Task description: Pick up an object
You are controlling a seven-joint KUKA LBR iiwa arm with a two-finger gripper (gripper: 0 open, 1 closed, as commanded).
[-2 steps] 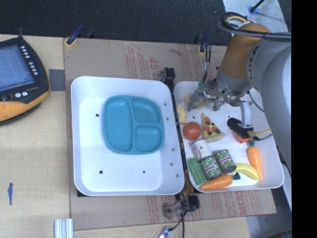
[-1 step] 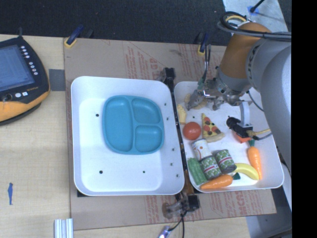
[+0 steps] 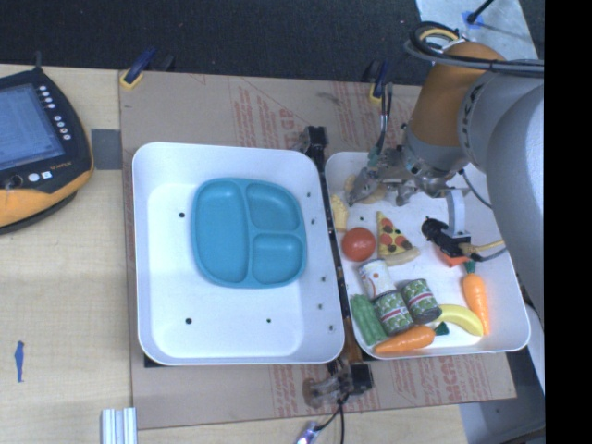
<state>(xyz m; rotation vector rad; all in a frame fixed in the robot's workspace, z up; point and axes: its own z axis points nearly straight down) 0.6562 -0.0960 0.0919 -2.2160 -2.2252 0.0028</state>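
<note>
My gripper [image 3: 381, 185] hangs low over the far end of the right bin [image 3: 507, 342], close by the rim where it meets the left bin [image 3: 148, 248]; whether it is open or closed I cannot tell from up here. Just near it in the same bin lie a pizza slice [image 3: 395, 237] and a red tomato [image 3: 359, 243]. Farther toward the near end sit two small cans [image 3: 407, 305], a banana [image 3: 462, 319], and two carrots, one [image 3: 474, 301] by the right wall and one [image 3: 404, 341] along the near wall. A blue divided plate [image 3: 248, 232] rests in the left bin.
</note>
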